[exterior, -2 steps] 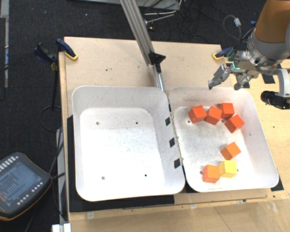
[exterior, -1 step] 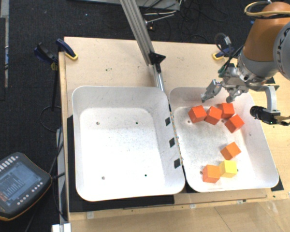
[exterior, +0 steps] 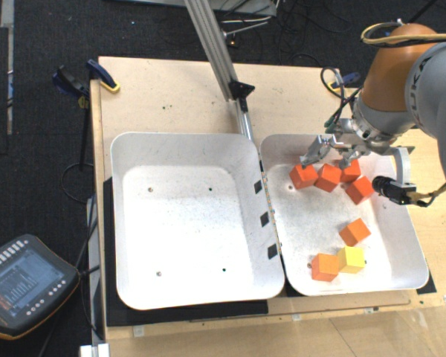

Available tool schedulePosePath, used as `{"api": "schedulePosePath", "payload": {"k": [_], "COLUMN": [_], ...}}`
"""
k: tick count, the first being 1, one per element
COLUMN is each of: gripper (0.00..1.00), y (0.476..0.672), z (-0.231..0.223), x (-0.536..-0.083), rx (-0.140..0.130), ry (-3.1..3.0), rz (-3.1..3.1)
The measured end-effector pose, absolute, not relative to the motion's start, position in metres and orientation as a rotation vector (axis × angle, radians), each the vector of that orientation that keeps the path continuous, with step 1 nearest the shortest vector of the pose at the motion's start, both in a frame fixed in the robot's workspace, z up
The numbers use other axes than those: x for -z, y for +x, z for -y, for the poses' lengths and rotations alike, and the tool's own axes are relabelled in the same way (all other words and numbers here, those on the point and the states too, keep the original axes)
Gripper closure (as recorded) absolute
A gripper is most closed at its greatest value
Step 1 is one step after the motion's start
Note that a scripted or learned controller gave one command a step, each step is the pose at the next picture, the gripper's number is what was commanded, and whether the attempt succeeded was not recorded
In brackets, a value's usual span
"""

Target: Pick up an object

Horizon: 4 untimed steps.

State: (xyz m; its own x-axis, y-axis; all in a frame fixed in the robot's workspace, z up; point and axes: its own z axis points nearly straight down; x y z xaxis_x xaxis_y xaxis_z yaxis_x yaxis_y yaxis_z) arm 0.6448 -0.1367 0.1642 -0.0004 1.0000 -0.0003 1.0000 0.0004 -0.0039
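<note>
The right bin (exterior: 401,255) holds several orange cubes and one yellow cube (exterior: 353,259). A tight cluster of orange cubes lies at its far side: one at the left (exterior: 305,175), one in the middle (exterior: 328,178), one behind (exterior: 350,171) and one to the right (exterior: 360,190). Another orange cube (exterior: 354,231) sits alone further forward, and one more (exterior: 325,266) touches the yellow cube. My gripper (exterior: 331,153) hangs just over the far cluster, fingers spread open, with nothing gripped between them.
The left bin (exterior: 134,222) lies beside the right one, their rims meeting at the middle. A slanted metal pole (exterior: 215,47) comes down to the bins' far junction. A blue and yellow clamp (exterior: 97,76) sits at the bench's far left corner. A teach pendant (exterior: 22,281) lies off the bench, lower left.
</note>
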Motion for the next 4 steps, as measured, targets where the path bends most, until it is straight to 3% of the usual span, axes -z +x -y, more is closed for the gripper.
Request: {"api": "schedulePosePath", "payload": {"k": [1, 2, 4], "gripper": [0.00, 1.00, 1.00], "y": [0.650, 0.651, 0.652], "z": [0.136, 0.135, 0.145], "x": [-0.124, -0.133, -0.223], "rx": [0.013, 0.016, 0.005], "ry": [-2.232, -2.232, -2.224], "rz": [2.232, 2.234, 2.228]}}
